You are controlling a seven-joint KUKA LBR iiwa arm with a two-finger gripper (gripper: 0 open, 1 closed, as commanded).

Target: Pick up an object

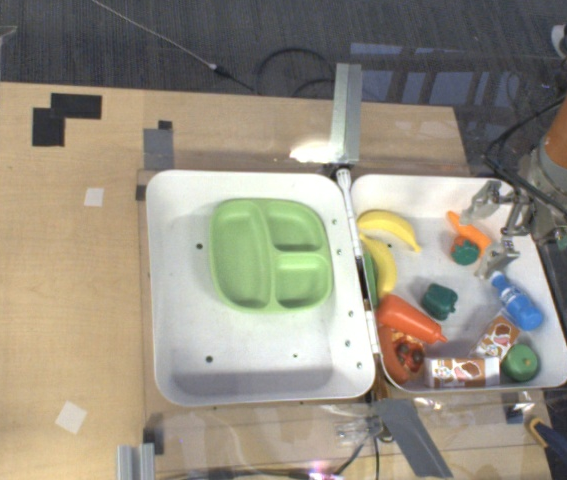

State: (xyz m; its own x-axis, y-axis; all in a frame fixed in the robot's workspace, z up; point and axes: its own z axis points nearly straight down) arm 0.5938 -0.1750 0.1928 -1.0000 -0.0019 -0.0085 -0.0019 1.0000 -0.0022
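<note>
Over the right bin [553,363], the gripper [493,230] hung with fingers spread, pinching nothing. Just below lay the blue bottle [516,303] (probably light, stiff, slippery plastic), best taken across its round middle.

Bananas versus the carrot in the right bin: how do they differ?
The bananas are yellow and curved; the carrot is orange and straight, tapering to a point. The bananas lie toward the bin's far left side; the carrot lies nearer the front, beside a red bowl. Both sit along the bin's left side, away from the gripper.
</note>
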